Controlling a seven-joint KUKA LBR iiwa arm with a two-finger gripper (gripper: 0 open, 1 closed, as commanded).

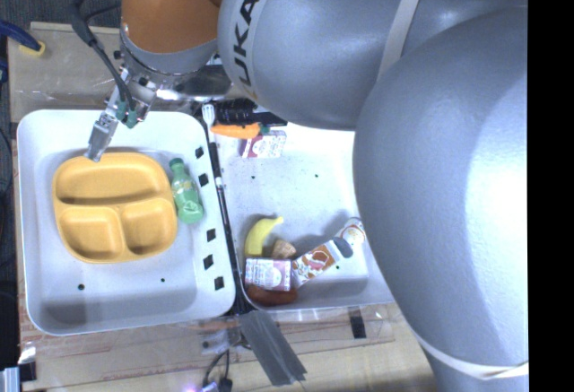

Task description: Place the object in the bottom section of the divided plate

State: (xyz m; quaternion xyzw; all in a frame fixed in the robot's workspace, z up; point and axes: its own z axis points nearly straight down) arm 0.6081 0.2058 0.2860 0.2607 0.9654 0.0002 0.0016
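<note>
The green bottle (186, 191) lying just beside the yellow divided plate (115, 204) in the left bin (54, 300) looks light, stiff and probably slippery, best pinched across its middle, while whether the gripper (99, 141) is clenched cannot be told.

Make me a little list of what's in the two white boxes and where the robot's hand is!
left bin: yellow divided plate, nothing in its sections; green bottle lying beside the plate's right edge
right bin: banana, small carton, sauce bottle, orange thing near the top
hand: above the plate's top left edge, nothing seen in it
task: not done yet
</note>
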